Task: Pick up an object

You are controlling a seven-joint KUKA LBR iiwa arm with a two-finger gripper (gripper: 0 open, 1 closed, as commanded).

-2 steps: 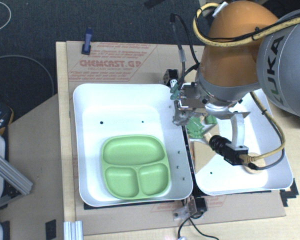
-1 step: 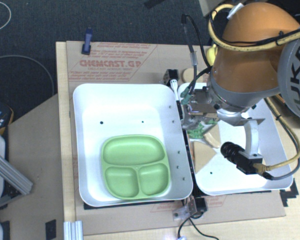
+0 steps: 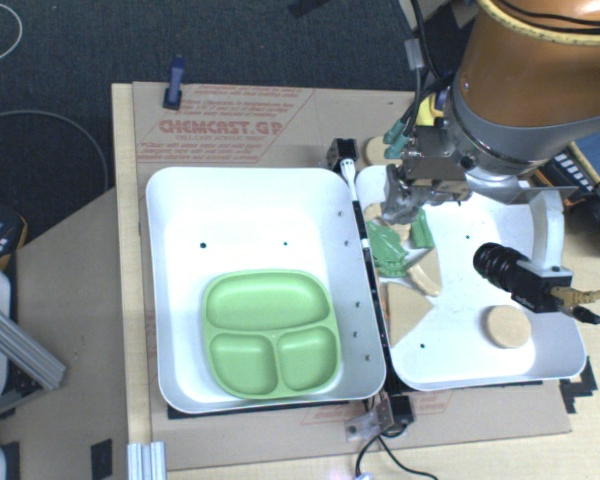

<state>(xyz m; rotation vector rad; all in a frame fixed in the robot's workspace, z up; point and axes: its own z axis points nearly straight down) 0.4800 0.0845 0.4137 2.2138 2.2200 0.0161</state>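
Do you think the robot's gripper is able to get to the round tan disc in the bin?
Probably yes. The round tan disc lies alone on the bare floor of its bin with nothing on top. The gripper hangs over that same bin, near the green pieces.

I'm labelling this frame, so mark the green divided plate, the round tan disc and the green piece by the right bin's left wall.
green divided plate (image 3: 268, 303): camera view, on its large upper compartment.
round tan disc (image 3: 506, 327): camera view, middle of its top face.
green piece (image 3: 388, 250): camera view, on its middle.
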